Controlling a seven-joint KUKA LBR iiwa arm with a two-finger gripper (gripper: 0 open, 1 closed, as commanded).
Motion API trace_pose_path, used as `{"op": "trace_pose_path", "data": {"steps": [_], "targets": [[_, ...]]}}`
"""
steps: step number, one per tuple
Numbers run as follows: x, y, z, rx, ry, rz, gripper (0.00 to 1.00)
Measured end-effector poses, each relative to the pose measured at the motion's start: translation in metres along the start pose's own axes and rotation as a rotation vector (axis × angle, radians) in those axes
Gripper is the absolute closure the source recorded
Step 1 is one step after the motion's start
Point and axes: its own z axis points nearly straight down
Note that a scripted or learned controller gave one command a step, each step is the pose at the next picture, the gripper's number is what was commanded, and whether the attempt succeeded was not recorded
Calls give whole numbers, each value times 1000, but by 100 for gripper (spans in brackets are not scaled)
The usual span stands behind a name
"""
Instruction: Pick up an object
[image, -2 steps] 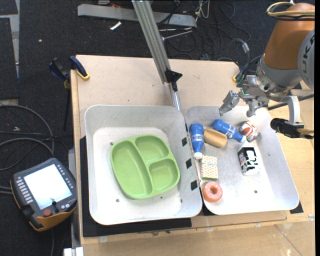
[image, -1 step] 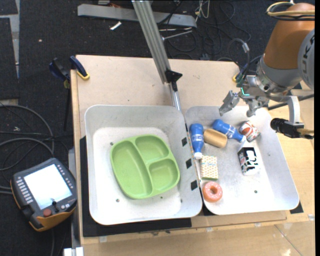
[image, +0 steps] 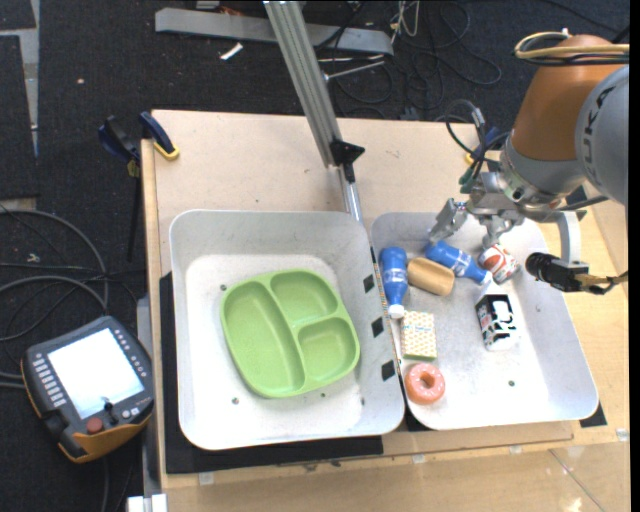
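The surface (image: 250, 150) is being occupied by 2 white bins side by side: the left bin (image: 200, 250) is carrying 1 green divided plate (image: 290, 332), the right bin (image: 540, 370) is holding the small stuff. The grey/orange arm (image: 565, 110) is being reached in from the right, w/ the pincer (image: 474, 226) being held spread apart, nothing between its fingers, over the back of the right bin, just above a blue piece (image: 452, 258) and a red-white ball (image: 498, 263). Counted in that bin, approx. big to small: 1 blue bottle (image: 392, 277) along the left wall, 1 blue piece, 1 tan roll (image: 431, 276), 1 yellow-green packet (image: 418, 335), 1 black-white box (image: 496, 320), 1 pink donut (image: 426, 383), 1 ball. Risk, as judged: the back cluster is packed tight, roll touching blue piece, ball just beside, so a finger is likely being set down on a neighbour, and round items are being pushed or rolled away instead of being gripped; a miss or a 2-item pinch is being risked.
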Motion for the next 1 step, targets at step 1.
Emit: {"op": "trace_pose_path", "data": {"steps": [1], "targets": [[5,0,64,1,1,-1,0]]}}
